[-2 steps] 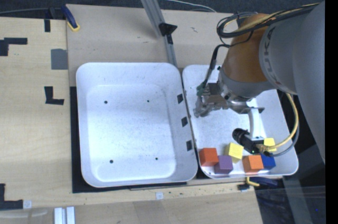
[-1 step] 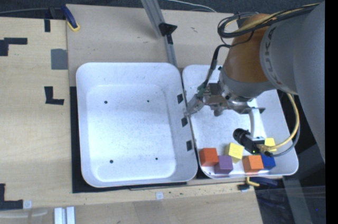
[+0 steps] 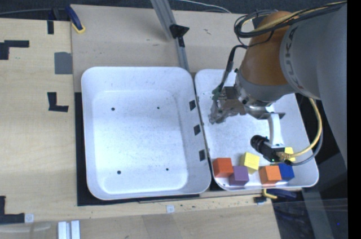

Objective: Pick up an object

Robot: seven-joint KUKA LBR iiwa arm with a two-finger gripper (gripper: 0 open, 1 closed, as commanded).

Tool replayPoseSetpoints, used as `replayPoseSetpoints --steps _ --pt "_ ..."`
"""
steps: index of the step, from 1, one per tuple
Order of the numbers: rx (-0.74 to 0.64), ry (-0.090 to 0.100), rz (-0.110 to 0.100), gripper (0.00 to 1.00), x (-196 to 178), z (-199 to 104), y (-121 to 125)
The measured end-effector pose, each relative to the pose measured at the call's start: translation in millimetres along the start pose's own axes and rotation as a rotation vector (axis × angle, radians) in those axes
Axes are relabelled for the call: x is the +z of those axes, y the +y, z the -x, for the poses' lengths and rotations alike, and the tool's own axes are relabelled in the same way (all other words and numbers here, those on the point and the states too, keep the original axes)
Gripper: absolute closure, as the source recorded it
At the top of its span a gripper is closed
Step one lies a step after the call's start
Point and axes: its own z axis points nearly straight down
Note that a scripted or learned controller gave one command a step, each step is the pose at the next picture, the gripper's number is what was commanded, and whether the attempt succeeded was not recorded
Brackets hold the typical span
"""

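Nearest you, below the pincer [image 3: 217, 114], blocks line the right bin's [image 3: 299, 119] front edge: orange block [image 3: 223, 166], purple block [image 3: 240, 175], yellow block [image 3: 251, 161], second orange block [image 3: 271, 174], blue block [image 3: 286, 172]. The pincer hangs over that bin's left side, well apart from them; its state you cannot tell. Left of it: the left bin [image 3: 138, 131].

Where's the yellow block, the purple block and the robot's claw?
yellow block [image 3: 251, 160], camera view, on its top face
purple block [image 3: 241, 174], camera view, on its top face
gripper [image 3: 216, 114], camera view, at its fingertips
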Motion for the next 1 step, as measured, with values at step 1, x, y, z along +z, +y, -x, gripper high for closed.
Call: replayPoseSetpoints --steps 1 --pt "-0.002 0.000 0.000 1.00 10.2 -47.9 5.2"
